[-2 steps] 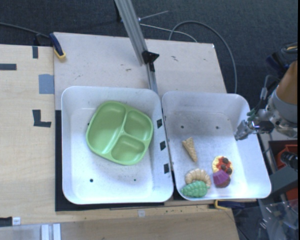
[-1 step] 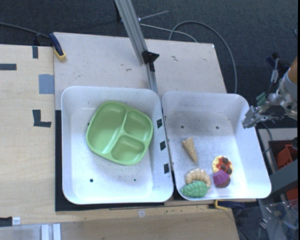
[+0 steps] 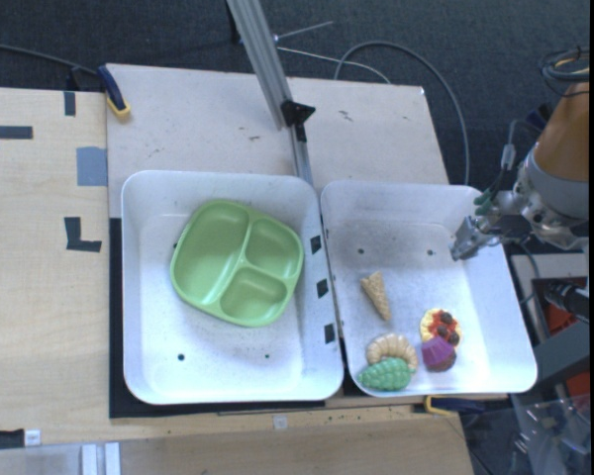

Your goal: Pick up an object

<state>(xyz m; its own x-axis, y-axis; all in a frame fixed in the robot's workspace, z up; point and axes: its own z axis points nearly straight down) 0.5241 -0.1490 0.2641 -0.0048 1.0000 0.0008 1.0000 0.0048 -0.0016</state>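
The gripper (image 3: 462, 248) hangs at the right bin's (image 3: 495, 364) far right edge — whether clenched or released I cannot tell — so the approach is just starting, and the next move calls for descending toward the cone-shaped toy (image 3: 376, 294) lying down-left of it.

Grey KUKA arm with orange band (image 3: 571, 132): reaching in from 3 o'clock; two-finger gripper (image 3: 462, 246) pointing toward 8 o'clock, carrying nothing.

floor: dark carpet (image 3: 158, 13), thin cables (image 3: 396, 52) across it
surface: pale wood (image 3: 40, 285), grey tape marks (image 3: 91, 164)
pole: slanted metal bar (image 3: 262, 43)
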